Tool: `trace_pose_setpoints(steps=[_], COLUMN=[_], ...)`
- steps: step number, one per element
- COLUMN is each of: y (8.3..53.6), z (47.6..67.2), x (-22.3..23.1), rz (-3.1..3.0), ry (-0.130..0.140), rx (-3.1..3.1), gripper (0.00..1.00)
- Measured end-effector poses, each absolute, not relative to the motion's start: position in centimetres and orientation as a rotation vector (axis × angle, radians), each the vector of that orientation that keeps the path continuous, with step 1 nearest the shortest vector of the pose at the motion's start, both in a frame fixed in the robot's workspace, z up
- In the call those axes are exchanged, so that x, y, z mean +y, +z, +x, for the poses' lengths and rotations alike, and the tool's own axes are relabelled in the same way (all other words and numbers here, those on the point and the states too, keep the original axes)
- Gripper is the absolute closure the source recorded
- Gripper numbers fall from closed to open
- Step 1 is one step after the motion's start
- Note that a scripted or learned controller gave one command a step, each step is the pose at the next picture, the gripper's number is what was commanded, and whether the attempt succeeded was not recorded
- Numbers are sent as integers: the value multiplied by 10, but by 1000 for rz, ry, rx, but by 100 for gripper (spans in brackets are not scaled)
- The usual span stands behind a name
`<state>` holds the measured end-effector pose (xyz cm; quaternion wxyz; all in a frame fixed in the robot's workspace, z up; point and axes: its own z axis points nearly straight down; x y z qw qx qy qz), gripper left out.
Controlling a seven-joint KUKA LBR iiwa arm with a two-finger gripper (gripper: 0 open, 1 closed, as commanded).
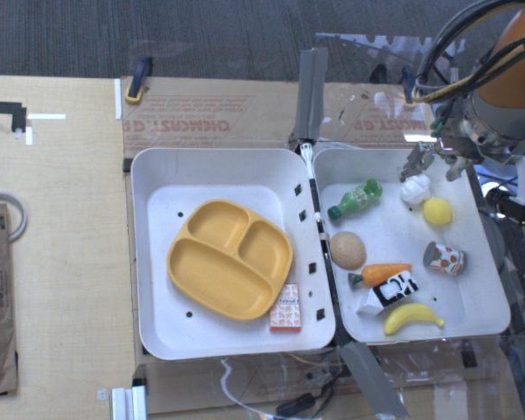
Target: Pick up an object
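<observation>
Bright, even light; perhaps slightly soft.

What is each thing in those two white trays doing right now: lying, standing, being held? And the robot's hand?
Yellow plate: lying flat in the left bin, right way up.
Small carton: lying beside the plate.
Green bottle: on its side in the right bin.
Carrot: lying flat.
Banana: lying flat.
Lemon: resting loose.
Can: tipped on its side.
White lump: lying just under the hand.
Hand: above the right bin's far end, fingers unclear.

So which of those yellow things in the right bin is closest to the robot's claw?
The round lemon, just below the gripper beside a white object. The banana lies far off at the bin's near edge.
</observation>
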<state>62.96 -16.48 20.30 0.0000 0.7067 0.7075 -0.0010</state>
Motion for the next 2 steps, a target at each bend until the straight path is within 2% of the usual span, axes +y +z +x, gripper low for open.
trace_pose_setpoints(steps=[1,2], y=[149,91], z=[618,612], x=[-215,-214], rz=[2143,2085], ry=[-4,9], rx=[2297,2360], gripper=[0,0])
